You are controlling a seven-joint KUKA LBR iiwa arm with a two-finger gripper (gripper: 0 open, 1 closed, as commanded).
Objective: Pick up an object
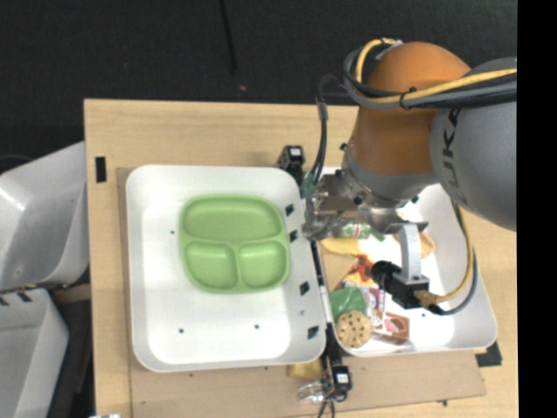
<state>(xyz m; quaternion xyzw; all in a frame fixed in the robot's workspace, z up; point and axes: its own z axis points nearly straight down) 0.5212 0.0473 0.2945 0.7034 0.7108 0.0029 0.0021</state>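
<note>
With the jaws lowered over the right bin, their opening impossible to judge, and cluttered objects heaped just below and beside them, one exposed piece should be singled out and squarely straddled before closure.

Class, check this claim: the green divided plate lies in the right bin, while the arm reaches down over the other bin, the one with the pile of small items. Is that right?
Not quite. The camera view shows the green divided plate lying in the left bin, not the right one. The rest holds: the arm reaches down over the right bin, which holds the pile of small items.
</note>
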